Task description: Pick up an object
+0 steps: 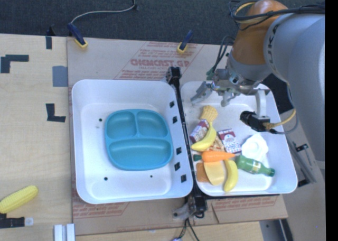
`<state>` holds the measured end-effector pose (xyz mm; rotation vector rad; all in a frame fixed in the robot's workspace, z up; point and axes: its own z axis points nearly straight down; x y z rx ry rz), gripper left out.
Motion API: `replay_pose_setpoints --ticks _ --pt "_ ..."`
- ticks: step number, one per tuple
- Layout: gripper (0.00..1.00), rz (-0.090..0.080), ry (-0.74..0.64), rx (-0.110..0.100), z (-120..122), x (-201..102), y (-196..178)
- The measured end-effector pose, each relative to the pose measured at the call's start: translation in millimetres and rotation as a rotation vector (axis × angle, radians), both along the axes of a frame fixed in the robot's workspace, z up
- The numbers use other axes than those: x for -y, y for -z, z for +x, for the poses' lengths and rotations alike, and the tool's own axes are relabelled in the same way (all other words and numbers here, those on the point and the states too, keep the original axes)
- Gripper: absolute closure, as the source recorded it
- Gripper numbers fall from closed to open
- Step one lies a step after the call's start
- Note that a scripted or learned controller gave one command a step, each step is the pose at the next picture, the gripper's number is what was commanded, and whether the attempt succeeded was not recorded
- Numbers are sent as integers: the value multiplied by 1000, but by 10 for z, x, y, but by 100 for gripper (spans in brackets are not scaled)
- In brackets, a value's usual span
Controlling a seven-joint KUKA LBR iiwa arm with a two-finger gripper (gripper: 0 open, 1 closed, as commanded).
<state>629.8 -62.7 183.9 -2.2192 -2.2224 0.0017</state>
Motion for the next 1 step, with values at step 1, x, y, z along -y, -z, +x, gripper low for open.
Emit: replay_pose_setpoints --ticks 1 --pt "0 0 0 0 45 89 1"
